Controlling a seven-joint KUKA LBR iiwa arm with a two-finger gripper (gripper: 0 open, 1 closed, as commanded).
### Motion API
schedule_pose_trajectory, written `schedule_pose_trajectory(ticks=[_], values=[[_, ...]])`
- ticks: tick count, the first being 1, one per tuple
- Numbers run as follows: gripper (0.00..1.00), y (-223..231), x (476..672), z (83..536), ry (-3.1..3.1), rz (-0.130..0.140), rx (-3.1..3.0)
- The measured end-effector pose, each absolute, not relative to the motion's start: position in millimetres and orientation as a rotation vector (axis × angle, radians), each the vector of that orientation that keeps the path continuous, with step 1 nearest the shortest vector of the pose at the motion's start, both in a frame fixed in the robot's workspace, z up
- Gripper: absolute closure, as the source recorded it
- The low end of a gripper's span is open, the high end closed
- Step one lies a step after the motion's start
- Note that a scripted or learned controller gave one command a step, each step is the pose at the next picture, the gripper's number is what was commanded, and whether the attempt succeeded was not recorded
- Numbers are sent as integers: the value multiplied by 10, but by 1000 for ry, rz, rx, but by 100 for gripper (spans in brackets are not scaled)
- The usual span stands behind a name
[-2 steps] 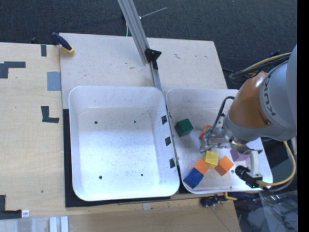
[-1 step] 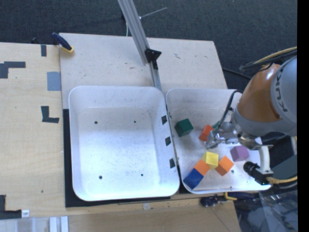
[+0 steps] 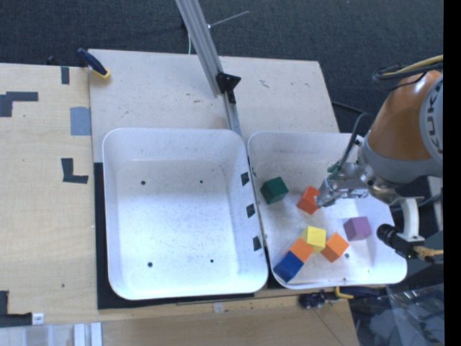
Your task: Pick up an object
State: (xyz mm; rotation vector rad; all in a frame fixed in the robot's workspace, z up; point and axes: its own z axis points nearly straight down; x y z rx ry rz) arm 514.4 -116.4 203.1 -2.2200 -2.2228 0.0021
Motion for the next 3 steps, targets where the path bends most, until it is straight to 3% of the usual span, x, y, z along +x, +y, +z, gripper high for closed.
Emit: schedule_pose_trajectory(ticks=[1, 3], values=[[100, -1161, 5150, 2222, -2223, -1, -2220], [100, -116, 5140, 2396, -2228, -1, -2212]])
